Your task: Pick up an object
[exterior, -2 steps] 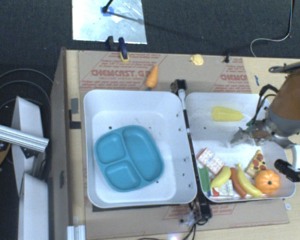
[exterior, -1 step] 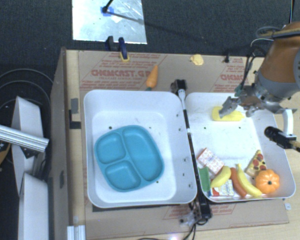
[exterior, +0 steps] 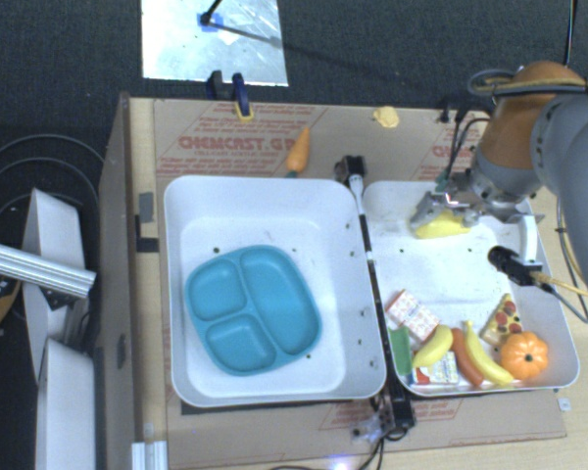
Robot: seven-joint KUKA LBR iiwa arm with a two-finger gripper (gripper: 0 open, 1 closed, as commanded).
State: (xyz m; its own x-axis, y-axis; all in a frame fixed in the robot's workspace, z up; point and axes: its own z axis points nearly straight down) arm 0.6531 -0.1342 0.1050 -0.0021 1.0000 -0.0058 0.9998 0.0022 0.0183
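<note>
Camera view: gripper (exterior: 449, 207) sits low over the yellow piece (exterior: 441, 227) in the right bin (exterior: 426, 272), evidently positioned to grab it. Whether it pinches anything, I cannot tell.

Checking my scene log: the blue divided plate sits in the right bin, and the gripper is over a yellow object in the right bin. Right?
Not quite. The camera view shows the blue divided plate in the left bin. The gripper is indeed over the yellow object in the right bin.

Tray (exterior: 253, 306) in left bin (exterior: 265, 196), toys right.
</note>
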